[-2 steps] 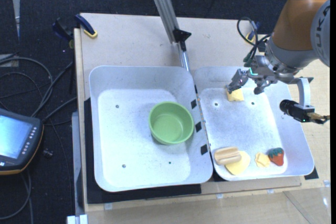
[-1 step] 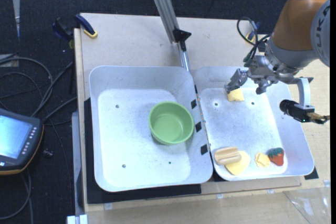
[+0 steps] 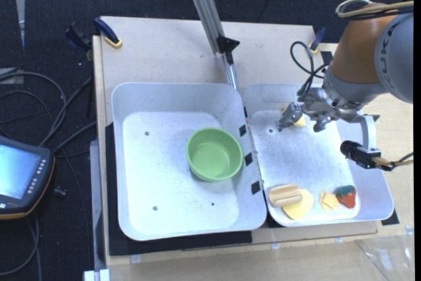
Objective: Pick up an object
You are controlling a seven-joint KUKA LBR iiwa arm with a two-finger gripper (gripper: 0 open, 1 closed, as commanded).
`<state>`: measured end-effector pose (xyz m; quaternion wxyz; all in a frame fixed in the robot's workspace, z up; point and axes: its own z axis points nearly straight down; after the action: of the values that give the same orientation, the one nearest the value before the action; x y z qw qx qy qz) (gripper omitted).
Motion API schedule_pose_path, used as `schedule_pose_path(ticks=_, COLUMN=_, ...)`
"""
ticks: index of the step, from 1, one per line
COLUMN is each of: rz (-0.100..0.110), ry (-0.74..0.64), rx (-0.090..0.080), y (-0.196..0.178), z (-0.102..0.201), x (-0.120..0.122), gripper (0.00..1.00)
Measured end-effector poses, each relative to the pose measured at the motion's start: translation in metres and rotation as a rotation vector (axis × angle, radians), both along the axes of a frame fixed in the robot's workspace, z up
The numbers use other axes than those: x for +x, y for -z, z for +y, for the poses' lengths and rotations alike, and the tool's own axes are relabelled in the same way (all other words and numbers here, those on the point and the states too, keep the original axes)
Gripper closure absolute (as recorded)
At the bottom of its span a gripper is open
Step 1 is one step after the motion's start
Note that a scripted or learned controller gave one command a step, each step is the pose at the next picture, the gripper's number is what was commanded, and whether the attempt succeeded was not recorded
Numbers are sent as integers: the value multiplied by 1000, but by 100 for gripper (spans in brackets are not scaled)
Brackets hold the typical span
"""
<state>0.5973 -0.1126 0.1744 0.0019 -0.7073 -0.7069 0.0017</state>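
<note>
One small yellow piece (image 3: 300, 120) sits at the far end of your right bin (image 3: 368, 210), touching the gripper (image 3: 289, 119); whether the tool is open or closed on it you cannot tell, but it looks light, probably slippery plastic, so take it across its narrow middle.

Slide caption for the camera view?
Gripper over yellow piece in right white bin; green bowl in left.

Even overhead light, soft shadows, slightly grainy, dark surrounding floor.
</note>
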Motion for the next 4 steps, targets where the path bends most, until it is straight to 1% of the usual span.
schedule_pose_path(ticks=1, rz=0, ry=-1, rx=0, y=61, z=6, x=1, gripper=0)
schedule_pose_path(ticks=2, rz=-3, ry=-1, rx=0, y=80, z=6, x=0, gripper=0)
schedule_pose_path(ticks=3, rz=-5, ry=0, rx=0, y=69, z=6, x=1, gripper=100)
schedule_pose_path(ticks=4, rz=-10, ry=-1, rx=-1, y=6, z=6, x=2, gripper=100)
